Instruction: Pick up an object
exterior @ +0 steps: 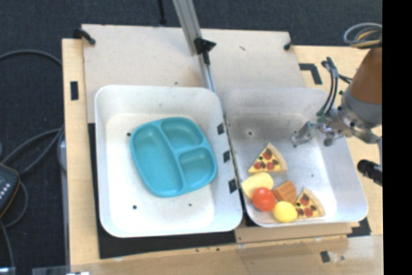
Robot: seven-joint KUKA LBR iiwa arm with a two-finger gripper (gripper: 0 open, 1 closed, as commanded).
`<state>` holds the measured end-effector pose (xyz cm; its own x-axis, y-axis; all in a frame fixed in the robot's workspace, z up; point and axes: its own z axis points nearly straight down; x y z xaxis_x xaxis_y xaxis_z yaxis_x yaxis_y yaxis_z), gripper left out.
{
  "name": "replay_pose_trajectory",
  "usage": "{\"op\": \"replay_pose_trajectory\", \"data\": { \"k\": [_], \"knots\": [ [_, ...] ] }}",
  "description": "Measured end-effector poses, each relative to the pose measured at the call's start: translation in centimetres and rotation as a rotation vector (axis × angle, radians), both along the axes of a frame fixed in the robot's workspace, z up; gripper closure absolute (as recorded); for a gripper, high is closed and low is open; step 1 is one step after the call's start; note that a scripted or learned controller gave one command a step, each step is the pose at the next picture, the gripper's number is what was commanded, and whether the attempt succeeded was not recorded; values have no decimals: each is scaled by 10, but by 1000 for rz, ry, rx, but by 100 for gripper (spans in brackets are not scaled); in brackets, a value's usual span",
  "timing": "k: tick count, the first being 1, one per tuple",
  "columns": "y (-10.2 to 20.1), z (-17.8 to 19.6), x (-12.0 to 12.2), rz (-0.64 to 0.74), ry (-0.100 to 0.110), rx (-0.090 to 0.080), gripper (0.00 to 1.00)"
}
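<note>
Camera view shows small toy foods bunched in the near corner of the right white bin [335, 196]: a red plastic tomato [262, 198], a round yellow lemon [284, 211], a pale yellow piece [253, 183], a brown block [285, 191] and two pizza slices [268, 160] with red dots. The gripper [315, 134] hangs above that bin's far side, well apart from them; I cannot tell how its claw stands. The left white bin [116, 203] holds a blue divided plate [173, 155].

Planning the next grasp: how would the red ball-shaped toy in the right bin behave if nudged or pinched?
The red ball looks round and smooth, so it would probably roll or slip. It sits wedged among the yellow pieces and the brown block, which may hold it.
</note>
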<state>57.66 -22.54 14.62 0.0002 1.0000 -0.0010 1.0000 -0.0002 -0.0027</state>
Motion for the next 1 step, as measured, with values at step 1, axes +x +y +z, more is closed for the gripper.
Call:
{"op": "replay_pose_trajectory", "data": {
  "k": [1],
  "knots": [
    [-1, -48, -1, 0, -1, 0, 0]
  ]
}}
